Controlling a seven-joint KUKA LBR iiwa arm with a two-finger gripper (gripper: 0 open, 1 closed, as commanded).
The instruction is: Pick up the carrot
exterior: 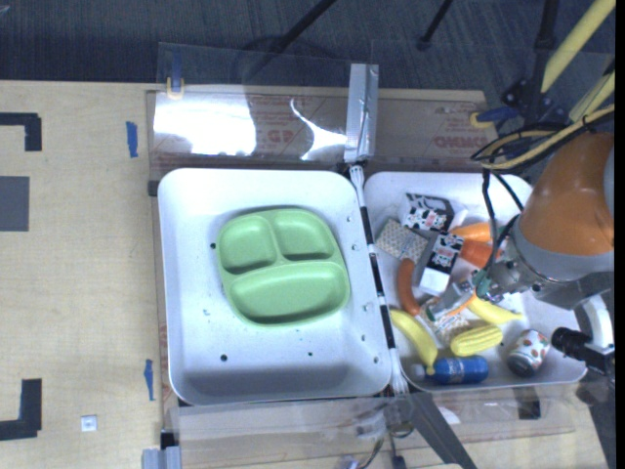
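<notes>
The carrot (405, 285) is a slim orange-red piece lying along the left side of the right bin (547, 379), close to the wall between the two bins. Its lower end runs under a yellow banana (414, 336). My gripper (480, 287) hangs low over the clutter in the middle of the right bin, below the grey wrist and the orange band of the arm. It is to the right of the carrot, with a small black-and-white box (438, 262) between them. I see nothing of the carrot at the gripper.
The left bin (186, 291) holds a green divided plate (281, 264). Around the gripper lie an orange round item (475, 234), a cow-patterned box (428, 211), a second yellow piece (477, 339), a blue item (459, 368) and a small spotted jar (526, 351).
</notes>
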